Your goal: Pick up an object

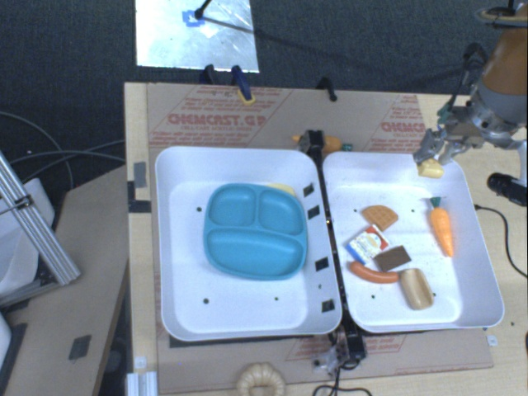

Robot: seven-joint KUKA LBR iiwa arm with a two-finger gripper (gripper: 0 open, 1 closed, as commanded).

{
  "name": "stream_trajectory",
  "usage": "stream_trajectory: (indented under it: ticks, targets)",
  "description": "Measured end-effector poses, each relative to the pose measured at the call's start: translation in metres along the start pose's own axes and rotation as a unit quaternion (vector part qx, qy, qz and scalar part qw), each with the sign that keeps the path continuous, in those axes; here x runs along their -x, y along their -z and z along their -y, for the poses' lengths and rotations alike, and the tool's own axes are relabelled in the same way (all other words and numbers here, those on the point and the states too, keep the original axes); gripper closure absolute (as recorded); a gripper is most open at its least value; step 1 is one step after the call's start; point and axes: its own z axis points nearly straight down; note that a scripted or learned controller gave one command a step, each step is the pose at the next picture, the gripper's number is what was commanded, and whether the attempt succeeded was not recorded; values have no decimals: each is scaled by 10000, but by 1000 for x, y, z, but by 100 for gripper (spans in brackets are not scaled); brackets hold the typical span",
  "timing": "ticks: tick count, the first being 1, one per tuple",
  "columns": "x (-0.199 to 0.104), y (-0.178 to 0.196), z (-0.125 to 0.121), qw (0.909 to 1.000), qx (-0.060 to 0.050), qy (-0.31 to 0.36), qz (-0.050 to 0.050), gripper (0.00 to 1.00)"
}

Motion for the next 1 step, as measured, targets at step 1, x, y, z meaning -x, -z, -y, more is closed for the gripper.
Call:
stream_trajectory:
  ticks: [1]
  targets:
    - [-39, 5, 22, 10000, -18, 14, -9, 100]
